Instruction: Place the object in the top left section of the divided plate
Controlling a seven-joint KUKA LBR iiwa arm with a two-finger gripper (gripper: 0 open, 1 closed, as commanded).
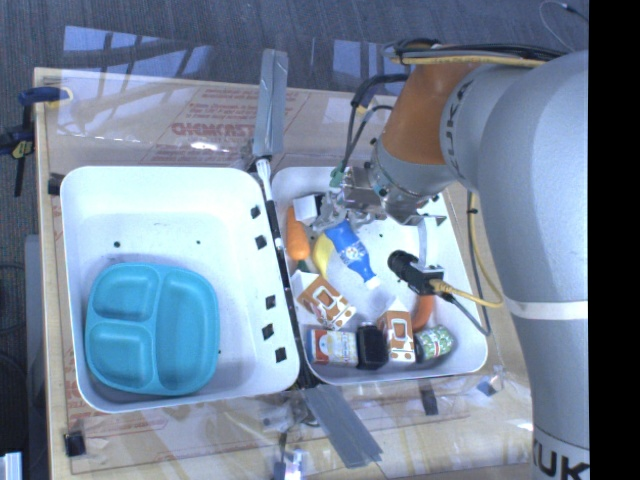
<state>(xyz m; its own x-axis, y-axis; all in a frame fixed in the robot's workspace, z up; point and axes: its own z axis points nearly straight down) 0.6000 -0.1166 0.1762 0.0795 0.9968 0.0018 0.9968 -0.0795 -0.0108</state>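
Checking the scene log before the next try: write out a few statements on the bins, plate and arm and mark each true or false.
1. The divided plate lies in the left bin. True.
2. The plate is red. False: it is teal blue.
3. The plate's sections already hold an object. False: all three show bare.
4. The gripper is over the right bin. True.
5. The right bin holds a single item. False: it holds many, among them a blue and white bottle and a green can.

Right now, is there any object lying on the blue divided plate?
No, the blue divided plate in the left bin shows only its bare sections.
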